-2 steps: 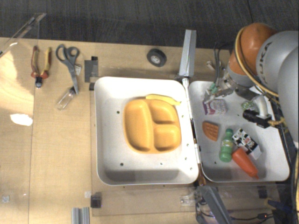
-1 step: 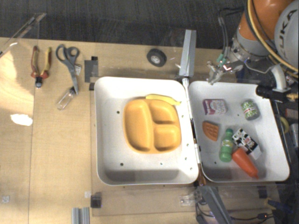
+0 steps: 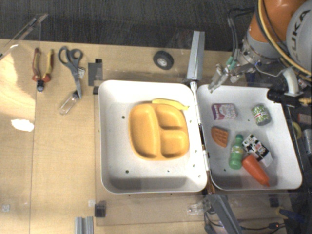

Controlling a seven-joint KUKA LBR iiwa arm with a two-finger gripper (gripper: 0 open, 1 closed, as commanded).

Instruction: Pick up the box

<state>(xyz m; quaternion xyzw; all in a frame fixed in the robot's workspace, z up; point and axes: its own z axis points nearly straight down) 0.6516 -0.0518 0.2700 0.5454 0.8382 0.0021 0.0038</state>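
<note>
Purple-and-white box [image 3: 224, 111] flat in right bin [image 3: 292, 179]; end effector [image 3: 220, 78] just above, splayed wide, empty. Descend straight, straddle short sides, avoid neighbours.

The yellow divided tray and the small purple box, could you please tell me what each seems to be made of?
The yellow divided tray in the left white bin looks like moulded plastic: one even colour, rounded compartment edges, a soft satin sheen. The small purple box in the right white bin looks like printed cardboard, with flat faces and a white printed panel, though plastic cannot be ruled out.
</note>
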